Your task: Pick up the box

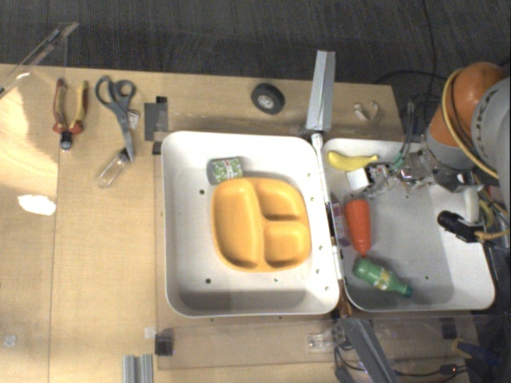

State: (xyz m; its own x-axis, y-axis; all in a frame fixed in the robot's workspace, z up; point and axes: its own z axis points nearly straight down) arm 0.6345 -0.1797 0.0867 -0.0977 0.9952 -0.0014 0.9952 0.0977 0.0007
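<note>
Jaws [375,183]: state unclear, over right bin's [471,298] far edge | box [226,169] near left bin's [180,214] far rim

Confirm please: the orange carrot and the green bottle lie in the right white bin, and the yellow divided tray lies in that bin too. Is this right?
Not quite. The camera view shows the yellow divided tray in the left white bin, not the right one. The orange carrot and the green bottle do lie in the right white bin.

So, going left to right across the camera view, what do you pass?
Pliers → scissors → small green-labelled box in the left bin → yellow divided tray → carrot → green bottle in the right bin → arm.
</note>
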